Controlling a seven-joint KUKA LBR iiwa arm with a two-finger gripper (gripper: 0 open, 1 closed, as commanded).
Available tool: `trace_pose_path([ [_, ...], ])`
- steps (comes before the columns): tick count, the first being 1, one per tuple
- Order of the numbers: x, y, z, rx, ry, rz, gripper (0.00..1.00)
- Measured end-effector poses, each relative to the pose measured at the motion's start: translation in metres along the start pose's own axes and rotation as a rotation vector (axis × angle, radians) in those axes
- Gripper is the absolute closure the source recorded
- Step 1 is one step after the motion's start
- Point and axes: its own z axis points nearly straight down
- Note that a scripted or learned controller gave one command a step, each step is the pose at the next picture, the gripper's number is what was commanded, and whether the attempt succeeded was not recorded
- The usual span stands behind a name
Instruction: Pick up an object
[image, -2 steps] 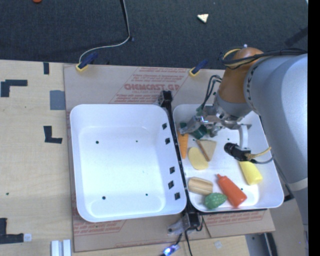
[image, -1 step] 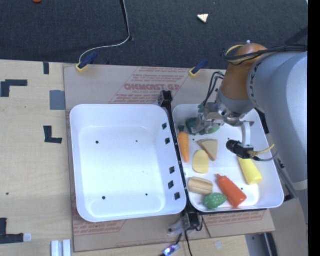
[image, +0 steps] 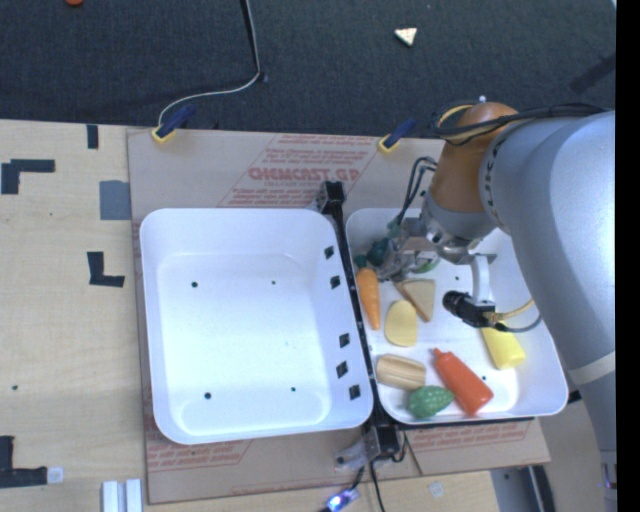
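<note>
Likely light, rigid and slick, the toy carrot lies along the right bin's left wall, best pinched across its thick middle; whether the gripper just above it grasps anything, I cannot tell.

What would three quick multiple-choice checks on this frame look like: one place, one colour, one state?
1. Where do the toy foods lie?
A. in the left bin
B. in the right bin
C. on the cardboard between the bins

2. What colour is the bottle by the right bin's near edge?
A. blue
B. white
C. red-orange

3. How does the carrot lie?
A. flat in the bin, beside the divider
B. lifted clear above the bin
C. out on the bench

Key: 1 B, the carrot, bottle and the rest sit inside the right bin. 2 C, the bottle is red-orange. 3 A, the carrot rests on the bin floor along the left wall, with the gripper low over the bin's far end.
</note>
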Motion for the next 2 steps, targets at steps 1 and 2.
trace_pose_path([
  [1,-0.004,-0.009,-0.029,-0.015,-0.001,0.001,1.0],
  [2,0.003,-0.012,0.001,-0.015,-0.003,0.001,1.0],
])
